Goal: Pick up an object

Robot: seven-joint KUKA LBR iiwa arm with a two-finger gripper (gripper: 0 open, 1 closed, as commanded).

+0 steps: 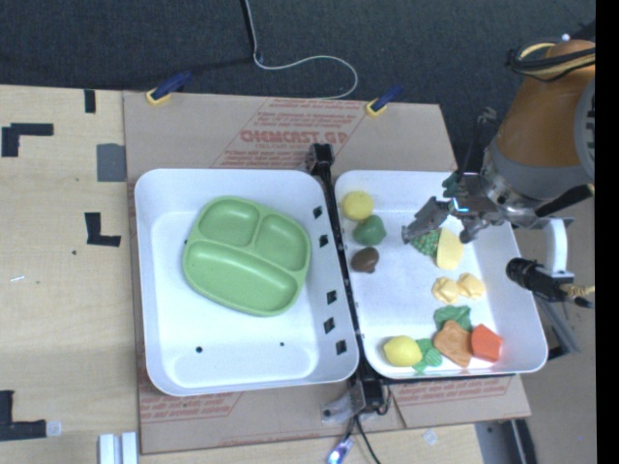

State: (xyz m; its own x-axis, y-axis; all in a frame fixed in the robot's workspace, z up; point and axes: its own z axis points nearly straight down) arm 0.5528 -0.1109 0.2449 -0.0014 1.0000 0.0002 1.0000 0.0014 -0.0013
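- The right bin (503, 288) leaves room: the gripper (447, 222) hangs above the pale yellow piece (449, 249) and a green piece (426, 242), both just beneath it.
- Whether its fingers are spread cannot be told.
- It should descend squarely over the yellow piece, avoiding the green neighbour.

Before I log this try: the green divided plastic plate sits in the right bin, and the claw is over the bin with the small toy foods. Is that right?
Not quite. The camera view shows the green divided plastic plate in the left white bin, not the right one. The rest holds: the claw is over the right white bin, among the small toy foods.
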